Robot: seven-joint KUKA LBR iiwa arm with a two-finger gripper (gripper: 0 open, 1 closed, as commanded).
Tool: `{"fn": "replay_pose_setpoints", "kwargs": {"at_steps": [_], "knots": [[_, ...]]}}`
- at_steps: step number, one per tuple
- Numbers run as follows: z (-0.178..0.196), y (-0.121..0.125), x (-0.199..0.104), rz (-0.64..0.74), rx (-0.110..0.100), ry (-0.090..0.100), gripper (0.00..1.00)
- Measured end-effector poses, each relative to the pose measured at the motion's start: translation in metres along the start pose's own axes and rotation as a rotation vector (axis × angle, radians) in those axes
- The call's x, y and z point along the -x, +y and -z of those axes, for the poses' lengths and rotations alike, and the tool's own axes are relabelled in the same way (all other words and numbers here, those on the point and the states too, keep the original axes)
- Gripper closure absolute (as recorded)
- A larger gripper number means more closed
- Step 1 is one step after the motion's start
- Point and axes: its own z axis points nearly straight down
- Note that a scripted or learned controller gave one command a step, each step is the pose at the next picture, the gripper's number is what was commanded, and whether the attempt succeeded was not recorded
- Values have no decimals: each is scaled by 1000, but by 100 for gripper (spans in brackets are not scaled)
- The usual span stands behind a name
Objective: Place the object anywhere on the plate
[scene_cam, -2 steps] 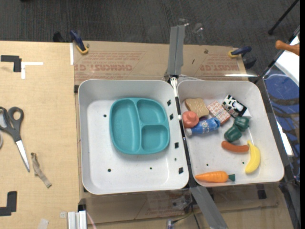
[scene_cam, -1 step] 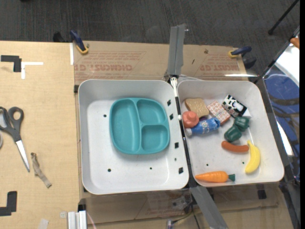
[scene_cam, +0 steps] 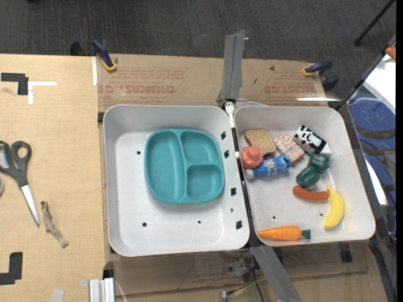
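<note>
Teal plastic plate (scene_cam: 165, 168), smooth, rounded corners, three moulded compartments, lies flat mid left bin (scene_cam: 119, 225). Nothing lies on it.

Step in hand, by my reading: the very start. No object is picked yet. Whether the fingers are spread or pressed together, I cannot tell.

Candidate objects all sit in the right bin (scene_cam: 352, 162), well apart from the plate, across the shared rims:
- banana (scene_cam: 334, 207), yellow, curved, glossy, lying apart from the rest
- carrot (scene_cam: 283, 233), orange, tapered, green stub, against the near wall
- red-orange sausage shape (scene_cam: 310, 194), slim
- green pepper (scene_cam: 313, 170), lumpy
- bread slice (scene_cam: 259, 141), tan, matt, flat
- red ball (scene_cam: 251, 157), touching a blue-and-white bottle (scene_cam: 271, 167)

The far items crowd together.

Next move, as I judge it: come down on one well-separated piece; banana or carrot look easiest. Then lift, cross to the left bin, and release over any compartment. Smooth, rounded toy plastic may slip in a narrow pinch.
</note>
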Motion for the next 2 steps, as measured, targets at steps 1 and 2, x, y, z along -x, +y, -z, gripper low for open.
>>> {"fn": "replay_pose_setpoints", "kwargs": {"at_steps": [1,2], "knots": [[7,2,0,4,-3,-2,100],[14,4,-1,8,-7,-3,100]]}}
